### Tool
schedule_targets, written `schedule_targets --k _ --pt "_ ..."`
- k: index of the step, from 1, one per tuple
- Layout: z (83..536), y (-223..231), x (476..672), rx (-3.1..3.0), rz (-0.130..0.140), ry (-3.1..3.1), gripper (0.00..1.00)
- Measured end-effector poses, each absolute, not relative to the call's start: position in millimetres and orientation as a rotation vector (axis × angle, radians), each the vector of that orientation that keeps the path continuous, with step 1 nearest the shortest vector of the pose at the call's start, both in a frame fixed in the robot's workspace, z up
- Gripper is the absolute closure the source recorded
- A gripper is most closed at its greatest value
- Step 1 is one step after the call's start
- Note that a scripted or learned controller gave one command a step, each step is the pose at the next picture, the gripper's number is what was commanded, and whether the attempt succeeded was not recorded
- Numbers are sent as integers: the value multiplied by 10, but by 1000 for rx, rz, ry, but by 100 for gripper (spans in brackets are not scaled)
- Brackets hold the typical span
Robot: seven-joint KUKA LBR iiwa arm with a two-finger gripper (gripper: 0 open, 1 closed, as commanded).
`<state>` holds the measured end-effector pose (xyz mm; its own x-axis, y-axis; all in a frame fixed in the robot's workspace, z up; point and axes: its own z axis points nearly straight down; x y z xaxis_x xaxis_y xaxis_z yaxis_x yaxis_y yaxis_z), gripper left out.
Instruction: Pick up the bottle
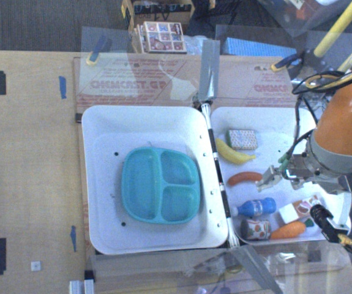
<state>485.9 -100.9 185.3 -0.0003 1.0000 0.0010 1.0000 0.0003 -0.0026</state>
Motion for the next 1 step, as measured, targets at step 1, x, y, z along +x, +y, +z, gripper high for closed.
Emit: schedule_targets --k 1 --pt "930 -1092 4796 -2189 -1 -2254 0"
